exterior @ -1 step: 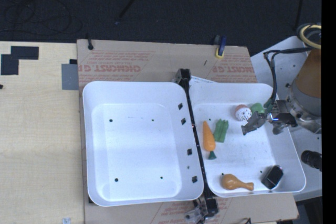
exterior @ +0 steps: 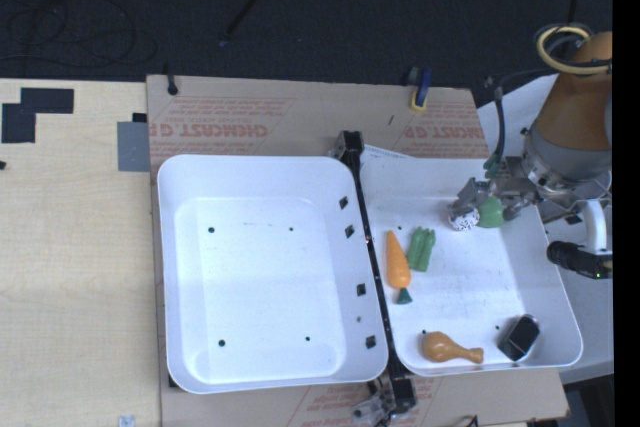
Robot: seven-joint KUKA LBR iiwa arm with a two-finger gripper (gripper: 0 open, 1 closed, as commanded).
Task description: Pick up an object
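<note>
The light wooden bench [exterior: 70, 245] carries a brown cardboard sheet [exterior: 270, 120] printed with red lettering, and on that sheet sit two shallow white plastic bins side by side, joined along a black central divider. The left white bin [exterior: 185, 185] shows small dark dots on its floor. The right white bin [exterior: 465, 280] holds all the loose items. The grey arm with its orange band [exterior: 575, 110] enters from the right, above the right bin's upper right corner. Its pincer [exterior: 482, 205] sits low over the bin's upper area, with a small round green object [exterior: 491, 213] and a white speckled ball [exterior: 463, 221] at its tip; whether the pincer is clenched, released or gripping either item cannot be told. Near the divider lies an orange toy carrot with a green top [exterior: 398, 262], touching or just beside a green ridged block [exterior: 421, 249] on its right. Along the bin's lower edge rest a tan gourd-shaped toy [exterior: 449, 347] and, to its right, a black rounded object [exterior: 519, 336].
</note>
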